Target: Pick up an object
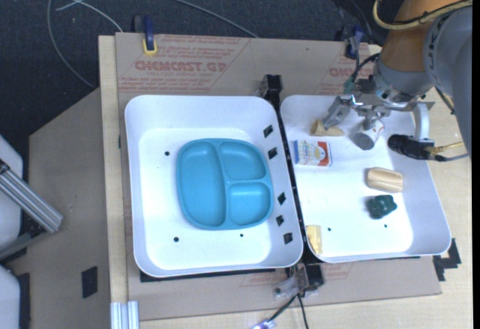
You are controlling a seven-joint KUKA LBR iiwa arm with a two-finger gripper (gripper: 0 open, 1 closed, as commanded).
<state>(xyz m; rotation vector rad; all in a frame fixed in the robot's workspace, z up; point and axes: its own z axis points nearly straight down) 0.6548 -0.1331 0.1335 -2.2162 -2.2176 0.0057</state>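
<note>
Arm: the grey KUKA arm with the orange band [420,20] enters from the right and bends down over the far part of the right bin.
Pincer: the two-finger metal pincer [349,120] hangs low over the far left corner of the shallow white right bin [427,237]; its fingers stand spread apart, with nothing seen between them.
Small tan piece: a small tan wedge-shaped piece [318,127] lies on the bin floor just beside the left fingertip [333,118]; whether they touch cannot be told.
Card packet: a flat white packet with red and blue print [311,153] lies near the left wall of the right bin, just in front of the pincer.
Wooden block: a pale tan rounded block [385,180] lies toward the middle right of the right bin, apart from the pincer.
Green lump: a small dark green, irregular lump [380,205] sits just in front of the tan block.
Yellow piece: a small yellowish piece [313,235] rests at the near left corner of the right bin, against the wall.
Left bin: the shallow white left bin [150,245] holds a light blue plastic plate with three compartments [223,183], lying flat near its middle.
Surface: both bins rest side by side on a brown cardboard-covered surface [202,58], with a blue and yellow clamp [148,34] at its far left edge.
</note>
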